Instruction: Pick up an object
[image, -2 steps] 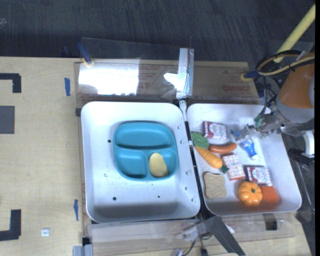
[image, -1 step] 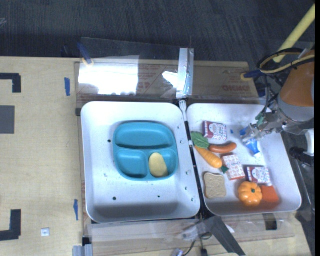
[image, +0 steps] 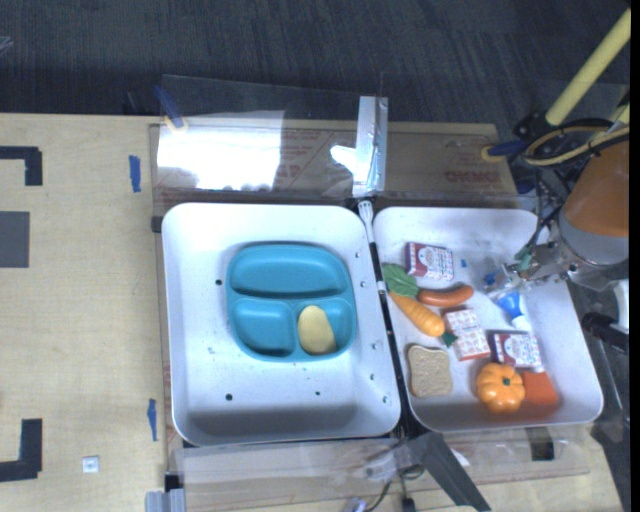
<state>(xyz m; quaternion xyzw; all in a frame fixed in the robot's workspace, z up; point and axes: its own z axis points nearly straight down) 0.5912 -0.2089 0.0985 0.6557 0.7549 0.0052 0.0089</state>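
1. Right bin (image: 580, 330): shallow, white, standing on the table (image: 80, 300); the landmark for all the entries below.
2. Carrot (image: 420, 314): orange, tapered, green top; in the bin's left part, lying at a slant.
3. Sausage (image: 446, 295): reddish-brown; just above the carrot, toward the bin's middle.
4. Milk cartons: red and white, three; one (image: 431, 262) at the bin's upper left, one (image: 468, 334) at its centre, one (image: 517, 349) right of centre.
5. Bread slice (image: 430, 371): tan, speckled; bin's lower left.
6. Pumpkin (image: 500, 387): orange, green stem; bin's lower middle, beside a red-orange block (image: 541, 389).
7. Pincer (image: 522, 268): over the bin's upper right, above a small blue-and-white item (image: 510, 302); whether open or closed cannot be told.
8. Left bin (image: 190, 300): touching the right bin's left wall; holds a blue divided tray (image: 260, 285) with a yellow potato-like piece (image: 317, 329).
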